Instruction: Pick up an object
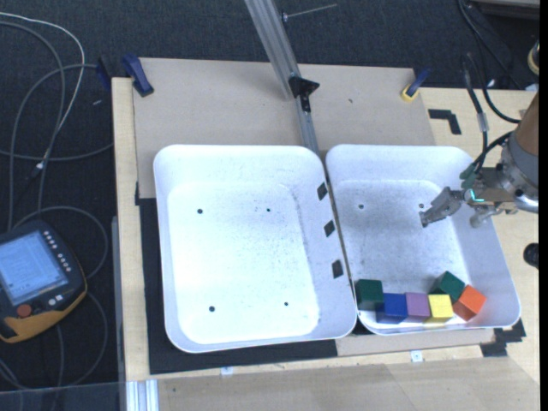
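Six small blocks are found in the right bin (479,229), packed in a row against its near wall: a dark green block (369,292), a blue block (395,306), a purple block (417,304), a yellow block (439,306), an orange block (470,301), and a second green block (449,282) set just behind the yellow and orange ones. Each touches its neighbour.

The blocks are judged to be light, rigid and not fragile, with flat faces that should grip well enough. The best hold is judged to be across two opposite flat faces; since the sides along the row are blocked by neighbours, the faces toward and away from the bin wall are preferred. The orange block at the row's end offers one free side. The near wall leaves little room for a finger.

The hand (438,209) is seen above the right bin's middle, well apart from the blocks, with nothing between its fingers; whether it is open or closed cannot be told.

The left bin (235,247) shows a speckled white floor. Both bins rest on a board-covered surface (214,101), clamped at the far corners. A handheld pendant (34,272) and cables lie on dark carpet to the left.
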`<state>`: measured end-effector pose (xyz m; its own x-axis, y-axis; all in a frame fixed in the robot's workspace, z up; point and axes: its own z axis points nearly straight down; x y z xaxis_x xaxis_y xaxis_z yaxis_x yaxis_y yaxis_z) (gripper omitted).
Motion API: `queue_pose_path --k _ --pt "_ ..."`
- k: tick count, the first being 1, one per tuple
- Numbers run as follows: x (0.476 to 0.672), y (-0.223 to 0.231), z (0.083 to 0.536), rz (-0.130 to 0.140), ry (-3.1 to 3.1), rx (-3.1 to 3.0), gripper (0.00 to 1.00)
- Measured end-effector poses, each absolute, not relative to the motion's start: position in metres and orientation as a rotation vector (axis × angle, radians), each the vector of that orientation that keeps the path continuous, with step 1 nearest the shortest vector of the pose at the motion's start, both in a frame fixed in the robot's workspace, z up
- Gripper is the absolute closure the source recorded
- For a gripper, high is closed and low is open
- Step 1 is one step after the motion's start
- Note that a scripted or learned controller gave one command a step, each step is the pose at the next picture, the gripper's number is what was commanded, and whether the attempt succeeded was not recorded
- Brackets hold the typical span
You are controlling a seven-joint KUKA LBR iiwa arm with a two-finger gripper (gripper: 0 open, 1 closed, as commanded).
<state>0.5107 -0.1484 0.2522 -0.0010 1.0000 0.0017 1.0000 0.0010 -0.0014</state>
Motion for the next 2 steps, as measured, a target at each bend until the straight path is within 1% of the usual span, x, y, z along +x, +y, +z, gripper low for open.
queue_pose_path --k 1,2 --pt "0.498 -0.099 0.111 0.007 -2.216 -2.212 0.0" --pt "0.499 -0.049 0.204 -0.011 -2.232 -2.217 0.0"
